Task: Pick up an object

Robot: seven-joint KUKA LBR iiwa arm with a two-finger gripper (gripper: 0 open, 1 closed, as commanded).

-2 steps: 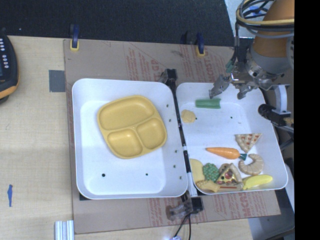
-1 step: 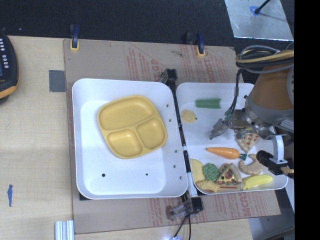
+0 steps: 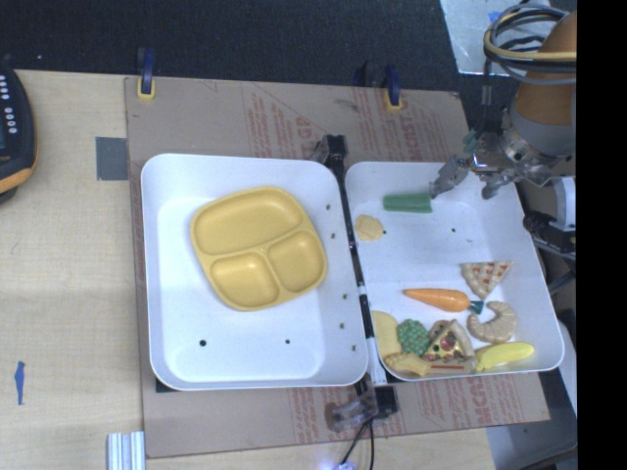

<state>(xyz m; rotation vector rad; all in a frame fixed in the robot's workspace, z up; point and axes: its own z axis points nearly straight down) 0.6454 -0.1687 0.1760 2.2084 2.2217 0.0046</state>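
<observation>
My gripper (image 3: 462, 180) hangs over the far right part of the right bin (image 3: 446, 248), its two fingers spread apart and nothing between them. A green block (image 3: 407, 203) lies just to the left of the left fingertip. Closer to the front of this bin lie a carrot (image 3: 438, 300), a pizza slice (image 3: 487, 275), a shrimp (image 3: 495, 320), a yellow piece (image 3: 504, 355) and a cluster of toy foods (image 3: 431, 345). A small tan cookie (image 3: 368, 227) rests by the bin's left wall.
The left bin (image 3: 176, 341) holds a yellow divided plate (image 3: 258, 247). Clamps (image 3: 393, 88) pin the cardboard at the back edge. A black device (image 3: 14, 130) sits at the far left of the bench.
</observation>
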